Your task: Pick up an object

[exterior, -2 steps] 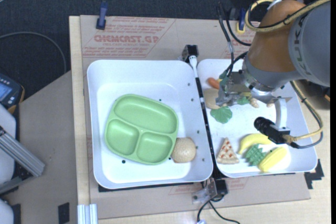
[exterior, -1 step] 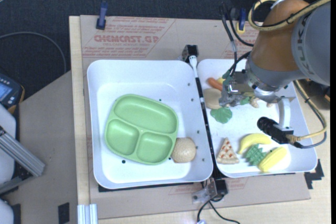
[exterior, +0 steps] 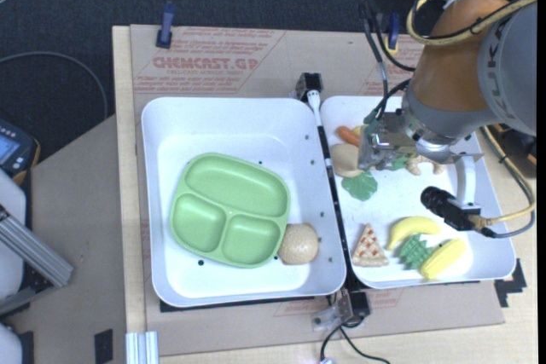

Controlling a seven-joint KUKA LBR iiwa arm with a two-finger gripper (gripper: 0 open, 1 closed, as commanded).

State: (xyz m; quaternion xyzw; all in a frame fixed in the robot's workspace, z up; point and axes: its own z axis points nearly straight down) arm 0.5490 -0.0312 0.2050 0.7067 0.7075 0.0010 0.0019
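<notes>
My gripper (exterior: pixel 380 151) hangs low over the upper left part of the right bin (exterior: pixel 486 268). Just left of it lie a beige rounded piece (exterior: pixel 345 158) and an orange carrot (exterior: pixel 348 134). A green broccoli-like piece (exterior: pixel 361 185) sits directly below the gripper. Toward the front of that bin are a pizza slice (exterior: pixel 368 245), a yellow banana (exterior: pixel 413 228), a green spiky toy (exterior: pixel 415 251) and a yellow corn-like piece (exterior: pixel 445 257). A small tan piece (exterior: pixel 415 167) peeks out beside the gripper. I see nothing clearly held.
The left bin (exterior: pixel 162 132) holds a green divided tray (exterior: pixel 229 208) and a beige round bun (exterior: pixel 299 244) at its front right. A black divider runs between the two bins. The arm's bulk covers the right bin's back right corner.
</notes>
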